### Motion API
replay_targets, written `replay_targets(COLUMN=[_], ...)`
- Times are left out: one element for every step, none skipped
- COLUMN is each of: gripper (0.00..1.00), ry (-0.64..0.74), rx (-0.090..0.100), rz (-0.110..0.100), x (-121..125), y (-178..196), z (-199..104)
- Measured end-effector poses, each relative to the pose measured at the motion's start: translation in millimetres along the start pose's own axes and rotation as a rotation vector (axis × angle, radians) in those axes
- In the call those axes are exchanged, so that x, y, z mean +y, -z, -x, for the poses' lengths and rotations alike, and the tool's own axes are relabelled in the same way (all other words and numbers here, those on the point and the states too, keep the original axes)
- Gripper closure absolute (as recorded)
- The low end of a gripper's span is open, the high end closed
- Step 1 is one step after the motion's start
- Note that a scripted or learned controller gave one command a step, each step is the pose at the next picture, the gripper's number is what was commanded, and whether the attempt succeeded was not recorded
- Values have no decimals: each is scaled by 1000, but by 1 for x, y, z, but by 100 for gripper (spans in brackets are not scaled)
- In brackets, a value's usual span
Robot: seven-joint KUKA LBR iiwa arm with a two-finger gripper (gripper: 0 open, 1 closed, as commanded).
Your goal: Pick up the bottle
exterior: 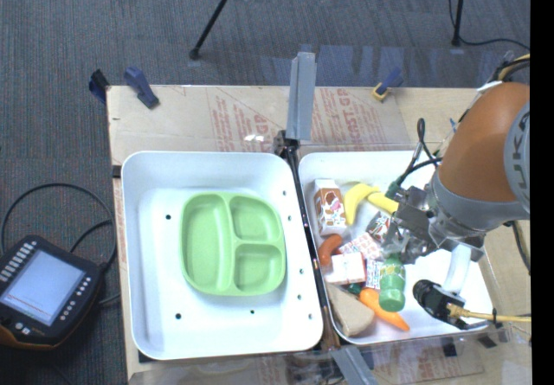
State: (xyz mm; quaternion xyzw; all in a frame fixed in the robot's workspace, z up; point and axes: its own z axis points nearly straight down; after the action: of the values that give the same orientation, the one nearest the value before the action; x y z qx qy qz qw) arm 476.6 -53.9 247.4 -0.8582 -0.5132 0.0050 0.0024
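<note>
The green bottle (392, 285) is seen lying in the right bin (481, 316), just below the end effector (400, 247), amid a carrot (383, 307), a small carton (348, 268) and a banana (364, 195). It appears not yet lifted; whether it is touched cannot be told, nor whether the end effector is spread or pressed together. Grasping and raising are judged to remain. A green divided plate (233, 243) sits in the left bin (147, 202), well apart.
</note>
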Motion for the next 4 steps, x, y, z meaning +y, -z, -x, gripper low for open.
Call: replay_targets(gripper=[100, 100, 100, 100], ry=[24, -285, -587, -562], rx=[0, 0, 1, 1], rz=[0, -1, 0, -3], x=[70, 91, 156, 102], y=[18, -9, 32, 27], z=[21, -19, -38, 77])
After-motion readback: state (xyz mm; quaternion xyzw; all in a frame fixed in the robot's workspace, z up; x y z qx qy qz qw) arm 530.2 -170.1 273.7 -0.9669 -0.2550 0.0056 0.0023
